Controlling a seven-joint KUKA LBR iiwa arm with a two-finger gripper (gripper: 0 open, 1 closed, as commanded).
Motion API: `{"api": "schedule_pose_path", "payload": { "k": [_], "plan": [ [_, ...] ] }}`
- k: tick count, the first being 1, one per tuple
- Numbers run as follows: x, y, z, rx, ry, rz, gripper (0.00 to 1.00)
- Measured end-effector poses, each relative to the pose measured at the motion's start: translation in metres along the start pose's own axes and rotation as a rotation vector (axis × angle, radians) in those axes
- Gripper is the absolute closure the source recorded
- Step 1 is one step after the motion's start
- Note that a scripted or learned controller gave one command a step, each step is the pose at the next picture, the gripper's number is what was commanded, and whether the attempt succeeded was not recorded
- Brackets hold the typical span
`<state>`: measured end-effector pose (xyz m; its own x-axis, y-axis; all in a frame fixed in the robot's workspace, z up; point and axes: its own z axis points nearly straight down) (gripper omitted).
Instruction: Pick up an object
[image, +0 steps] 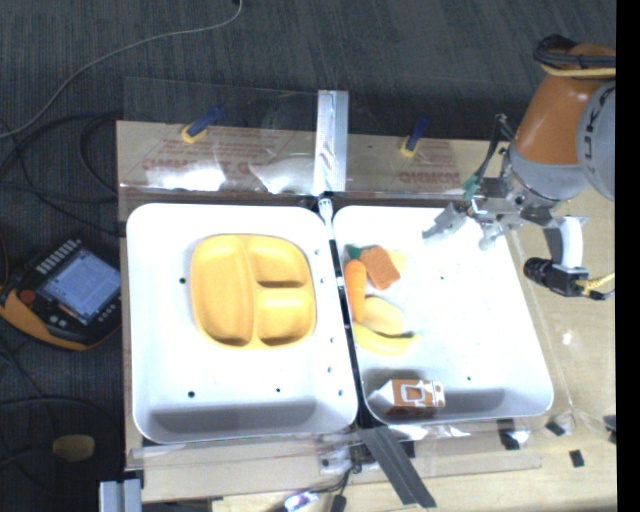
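Note:
The right bin (480, 330) holds a cluster along its left wall: an orange carrot (355, 288), a brown-orange block (381, 267), a pale yellow rounded piece (377, 312) and a yellow banana (388, 342). A small brown packet (414, 396) lies near the bin's front edge. My gripper (466, 232) hangs over the bin's far right corner, open, with nothing between its fingers. It is well to the right of the cluster and touches none of the objects.
A yellow divided tray (254, 290) sits in the middle of the left bin (160, 380). A dark divider rail (345, 330) runs between the bins. The right half of the right bin's floor is bare white.

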<state>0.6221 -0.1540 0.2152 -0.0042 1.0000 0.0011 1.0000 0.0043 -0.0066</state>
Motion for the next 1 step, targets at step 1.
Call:
{"api": "schedule_pose_path", "payload": {
  "k": [1],
  "plan": [
    [0.0384,0.0276,0.1155,-0.006,-0.002,0.009,0.00]
  ]
}}
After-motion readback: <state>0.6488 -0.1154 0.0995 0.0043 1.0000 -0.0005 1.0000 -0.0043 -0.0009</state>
